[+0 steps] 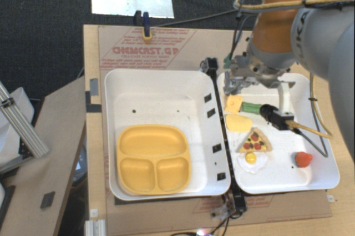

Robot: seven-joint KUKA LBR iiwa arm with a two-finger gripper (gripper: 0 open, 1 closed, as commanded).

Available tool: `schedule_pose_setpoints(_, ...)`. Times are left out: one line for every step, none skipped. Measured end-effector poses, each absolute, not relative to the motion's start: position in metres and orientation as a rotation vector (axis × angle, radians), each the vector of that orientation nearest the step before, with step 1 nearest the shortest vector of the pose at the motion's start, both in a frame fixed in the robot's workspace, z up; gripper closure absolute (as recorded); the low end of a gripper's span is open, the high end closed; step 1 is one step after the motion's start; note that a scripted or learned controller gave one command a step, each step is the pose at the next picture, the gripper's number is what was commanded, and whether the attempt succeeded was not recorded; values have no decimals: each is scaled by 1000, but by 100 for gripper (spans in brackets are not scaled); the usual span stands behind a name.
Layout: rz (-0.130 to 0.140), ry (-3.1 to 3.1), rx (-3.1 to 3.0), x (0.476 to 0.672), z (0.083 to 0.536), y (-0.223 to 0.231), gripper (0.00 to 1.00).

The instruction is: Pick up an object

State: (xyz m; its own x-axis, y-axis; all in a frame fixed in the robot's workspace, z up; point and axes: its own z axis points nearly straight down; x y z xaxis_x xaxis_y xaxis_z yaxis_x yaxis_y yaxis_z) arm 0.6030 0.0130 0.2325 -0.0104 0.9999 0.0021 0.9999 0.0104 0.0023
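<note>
At 11 o'clock corner of right bin (288, 176), we log gripper (237, 84); how wide it stands we cannot tell. Yellow cheese wedge (234, 103) just at its 6 o'clock, green piece (252, 108) at wedge's 3 o'clock. Pale yellow oval (238, 122), pizza slice (255, 142), fried egg (251, 160) run toward 6. Red piece (303, 159) at bin's 4 o'clock, well apart. Left bin (155, 99) holds yellow divided tray (154, 158).
</note>
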Motion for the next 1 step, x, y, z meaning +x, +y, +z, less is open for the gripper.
schedule_pose_setpoints(3,2231,2211,602,231,57,100)
